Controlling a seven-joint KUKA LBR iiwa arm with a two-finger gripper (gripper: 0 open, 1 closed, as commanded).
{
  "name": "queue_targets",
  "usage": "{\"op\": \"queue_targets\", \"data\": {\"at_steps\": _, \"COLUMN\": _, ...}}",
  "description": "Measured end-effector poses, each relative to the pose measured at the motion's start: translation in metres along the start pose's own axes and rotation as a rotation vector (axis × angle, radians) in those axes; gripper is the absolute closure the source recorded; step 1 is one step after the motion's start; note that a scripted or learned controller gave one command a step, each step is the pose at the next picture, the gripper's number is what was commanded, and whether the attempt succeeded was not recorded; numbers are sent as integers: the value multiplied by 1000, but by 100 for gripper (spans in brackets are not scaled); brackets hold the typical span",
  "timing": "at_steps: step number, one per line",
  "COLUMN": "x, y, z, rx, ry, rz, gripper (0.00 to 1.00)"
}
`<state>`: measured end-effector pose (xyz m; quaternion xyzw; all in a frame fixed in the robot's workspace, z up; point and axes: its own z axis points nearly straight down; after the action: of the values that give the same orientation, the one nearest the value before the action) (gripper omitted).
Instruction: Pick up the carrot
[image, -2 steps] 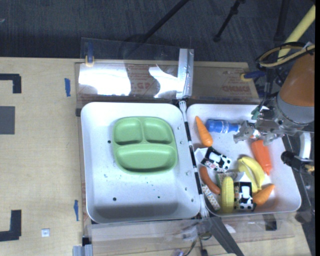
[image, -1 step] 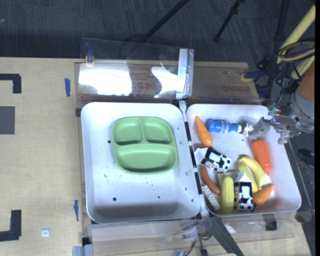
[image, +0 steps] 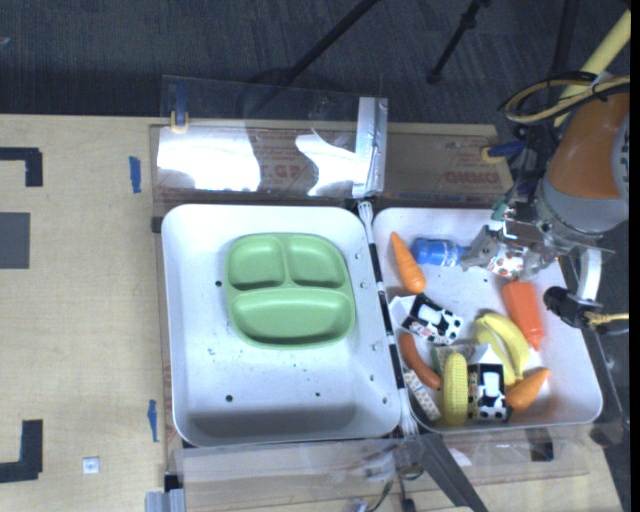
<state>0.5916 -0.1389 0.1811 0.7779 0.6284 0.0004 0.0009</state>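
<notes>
You are at the very start of this job: the carrot (image: 405, 262) lies loose in the right bin (image: 590, 385), up near the top left corner, just beside the divider between the two bins. Its thin end points up and left. Nothing is touching it.

The tool (image: 508, 250) hangs over the upper right part of that same bin, below the arm's orange band. It sits near a blue can (image: 436, 251) and above an orange-red piece (image: 524, 311). You cannot tell from this slanted view whether it is open or closed, and nothing can be seen gripped in it.

So the reach, the grasp and the lift all remain. By my reading, the tool has to travel left past the blue can to get over the carrot.

Watch for mix-ups: the bin also holds a sausage (image: 420, 362), an orange piece (image: 528, 388) low on the right, a banana (image: 505, 340) and a corn cob (image: 455, 387), several of them carrot-coloured. The left bin (image: 200, 390) holds a green divided plate (image: 290, 288), well away from the work.
</notes>
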Motion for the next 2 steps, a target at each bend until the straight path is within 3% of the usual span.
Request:
{"op": "queue_targets", "data": {"at_steps": 1, "x": 1, "y": 23, "z": 58, "rx": 4, "ry": 0, "rz": 192, "gripper": 0}}
{"op": "queue_targets", "data": {"at_steps": 2, "x": 67, "y": -13, "z": -4, "rx": 3, "ry": 2, "rz": -448, "gripper": 0}}
